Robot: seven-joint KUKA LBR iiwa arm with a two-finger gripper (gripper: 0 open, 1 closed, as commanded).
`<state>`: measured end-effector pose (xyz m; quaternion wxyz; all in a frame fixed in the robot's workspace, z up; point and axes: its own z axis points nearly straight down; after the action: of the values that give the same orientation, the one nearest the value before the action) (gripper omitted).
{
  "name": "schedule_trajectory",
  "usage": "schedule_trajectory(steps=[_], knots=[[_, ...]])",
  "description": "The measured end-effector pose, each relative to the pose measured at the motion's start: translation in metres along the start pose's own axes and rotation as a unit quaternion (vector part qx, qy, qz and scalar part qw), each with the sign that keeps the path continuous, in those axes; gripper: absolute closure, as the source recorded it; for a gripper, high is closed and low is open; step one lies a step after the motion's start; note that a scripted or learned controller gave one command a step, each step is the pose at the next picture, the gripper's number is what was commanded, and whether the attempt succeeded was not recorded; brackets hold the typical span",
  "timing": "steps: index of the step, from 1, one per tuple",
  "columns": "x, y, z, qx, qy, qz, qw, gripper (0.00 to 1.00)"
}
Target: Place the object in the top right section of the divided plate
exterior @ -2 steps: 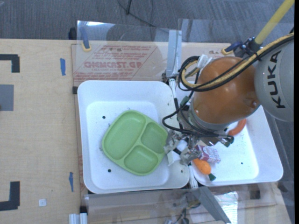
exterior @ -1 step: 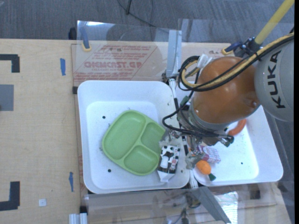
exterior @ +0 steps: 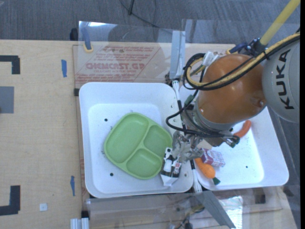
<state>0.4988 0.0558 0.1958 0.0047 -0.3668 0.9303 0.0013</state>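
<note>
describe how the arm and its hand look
The arm is grey with black KUKA lettering and a glossy orange dome-shaped band above the wrist. Yellow and black cables loop over it. The hand is a small metal assembly, its parts hard to make out.

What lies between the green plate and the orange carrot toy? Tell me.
In the camera view, between the green plate and the carrot toy sit a small black-and-white carton, the gripper and the bins' adjoining rims.

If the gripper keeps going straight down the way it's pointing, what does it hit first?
Probably the small black-and-white carton under the gripper, at the right edge of the left white bin. Depth is unclear from above.
</note>
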Motion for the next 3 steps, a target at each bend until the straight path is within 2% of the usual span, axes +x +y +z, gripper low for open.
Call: schedule_trajectory(steps=[1,2,3], knots=[[-0.072,-0.030,-0.145,0.001,0.000,-0.071,0.9975,1.00],[-0.093,-0.015,-0.062,-0.002,0.002,-0.218,0.9760,1.00],[-0.149,-0.026,-0.142,0.000,0.000,-0.288,0.9578,1.00]])
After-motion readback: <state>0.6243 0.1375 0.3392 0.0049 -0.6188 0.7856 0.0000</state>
